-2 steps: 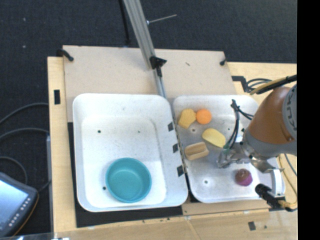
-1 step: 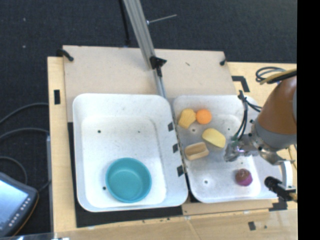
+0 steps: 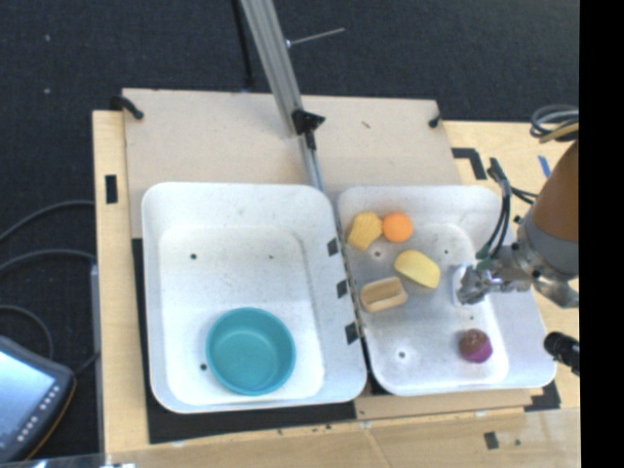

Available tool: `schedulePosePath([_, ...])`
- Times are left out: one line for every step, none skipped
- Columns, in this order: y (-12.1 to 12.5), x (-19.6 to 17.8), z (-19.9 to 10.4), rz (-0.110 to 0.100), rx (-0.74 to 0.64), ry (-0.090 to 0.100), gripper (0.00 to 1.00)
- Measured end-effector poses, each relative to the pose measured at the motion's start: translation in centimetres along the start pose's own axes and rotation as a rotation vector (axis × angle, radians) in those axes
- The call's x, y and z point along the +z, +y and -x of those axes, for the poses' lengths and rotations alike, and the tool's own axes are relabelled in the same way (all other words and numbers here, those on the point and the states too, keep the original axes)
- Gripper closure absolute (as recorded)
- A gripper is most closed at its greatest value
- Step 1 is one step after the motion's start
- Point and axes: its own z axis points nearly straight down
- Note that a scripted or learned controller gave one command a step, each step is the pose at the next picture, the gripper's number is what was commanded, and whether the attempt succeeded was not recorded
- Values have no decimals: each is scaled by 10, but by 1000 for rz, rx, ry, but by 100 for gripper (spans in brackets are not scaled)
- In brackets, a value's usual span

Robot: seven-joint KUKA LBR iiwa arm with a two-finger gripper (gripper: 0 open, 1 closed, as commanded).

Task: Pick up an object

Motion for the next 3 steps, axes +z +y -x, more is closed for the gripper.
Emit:
schedulePosePath([-1,-42,4,-2,-1,0,100])
schedulePosePath([7,-32,-49,-2,0,2,100])
schedulePosePath([25,-31,-108,-3,-6,4,100])
